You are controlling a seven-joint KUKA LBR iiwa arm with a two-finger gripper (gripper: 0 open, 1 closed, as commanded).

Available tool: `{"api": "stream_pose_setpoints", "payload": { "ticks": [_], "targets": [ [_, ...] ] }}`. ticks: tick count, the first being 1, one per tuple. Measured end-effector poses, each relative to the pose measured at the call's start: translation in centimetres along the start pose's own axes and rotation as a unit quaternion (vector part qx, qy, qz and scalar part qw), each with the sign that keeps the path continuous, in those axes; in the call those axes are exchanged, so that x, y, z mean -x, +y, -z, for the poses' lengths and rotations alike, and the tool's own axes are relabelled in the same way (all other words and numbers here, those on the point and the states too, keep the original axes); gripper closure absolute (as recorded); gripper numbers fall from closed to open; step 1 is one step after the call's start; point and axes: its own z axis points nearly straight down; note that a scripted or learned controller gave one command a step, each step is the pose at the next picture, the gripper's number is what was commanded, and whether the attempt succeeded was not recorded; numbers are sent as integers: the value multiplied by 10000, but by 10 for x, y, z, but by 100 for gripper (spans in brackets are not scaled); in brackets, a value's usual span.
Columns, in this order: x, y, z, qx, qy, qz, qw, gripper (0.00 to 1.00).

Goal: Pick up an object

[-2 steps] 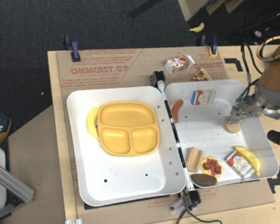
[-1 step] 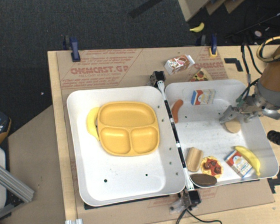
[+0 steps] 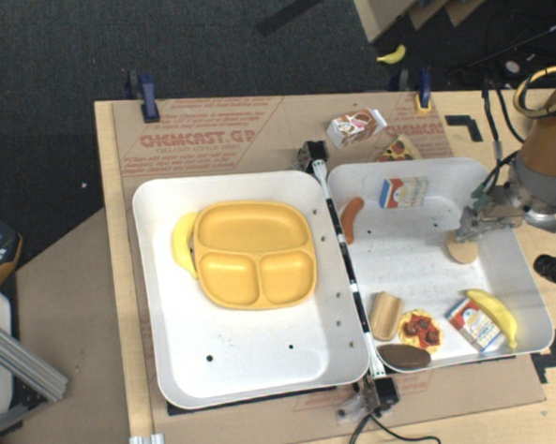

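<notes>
The robot's hand (image 3: 473,228) is hovering low in the right bin (image 3: 431,273), directly over a tan disc (image 3: 462,250); how far it is spread cannot be told. Nearby are lying a small carton (image 3: 402,193), a sausage (image 3: 351,217), a banana (image 3: 496,314) and a pizza slice (image 3: 420,329). A yellow divided tray (image 3: 255,252) is sitting in the left bin (image 3: 239,359).

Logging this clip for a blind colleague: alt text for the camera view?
The arm's tool hangs over a tan disc in the right bin, which also holds a banana. The left bin holds a yellow divided tray.
</notes>
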Motion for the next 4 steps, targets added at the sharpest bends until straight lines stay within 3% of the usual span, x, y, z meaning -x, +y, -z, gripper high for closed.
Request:
{"api": "stream_pose_setpoints", "payload": {
  "ticks": [1,2,3,4],
  "targets": [
    [0,0,-1,-5,3,0,10000,0],
    [-16,-2,-38,-47,-7,6,10000,0],
    [-13,3,-20,35,-39,0,10000,100],
    [-14,1,-23,8,-26,0,10000,0]
  ]
}}
